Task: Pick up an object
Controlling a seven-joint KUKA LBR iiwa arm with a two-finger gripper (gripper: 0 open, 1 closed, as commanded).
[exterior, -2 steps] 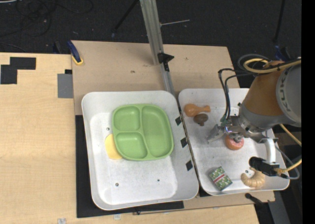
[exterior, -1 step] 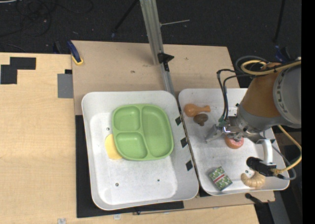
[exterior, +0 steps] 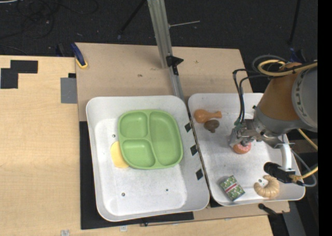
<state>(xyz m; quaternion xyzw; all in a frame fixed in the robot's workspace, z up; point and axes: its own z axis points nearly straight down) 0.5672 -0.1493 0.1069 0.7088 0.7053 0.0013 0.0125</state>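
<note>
small pink-red object [exterior: 241, 148] in right bin [exterior: 218, 178], mid-right, directly under gripper [exterior: 242, 140]. gripper low over it, appears touching; cannot tell whether claw wide, narrow or gripping. judged step: descent/grasp, lift not yet done. next move calls for firm closure on object, then straight vertical lift. nearby: orange-brown drumstick-like toy [exterior: 207, 118] to upper left, green packet [exterior: 231, 188] below, croissant-like piece [exterior: 267, 186] lower right. left bin [exterior: 104, 188] holds green 3-compartment tray [exterior: 150, 139], yellow piece [exterior: 118, 156] beside it.

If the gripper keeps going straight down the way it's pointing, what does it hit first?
Most likely the small pink-red object directly beneath the gripper in the right bin; whether they touch is unclear from this slanted view.
</note>
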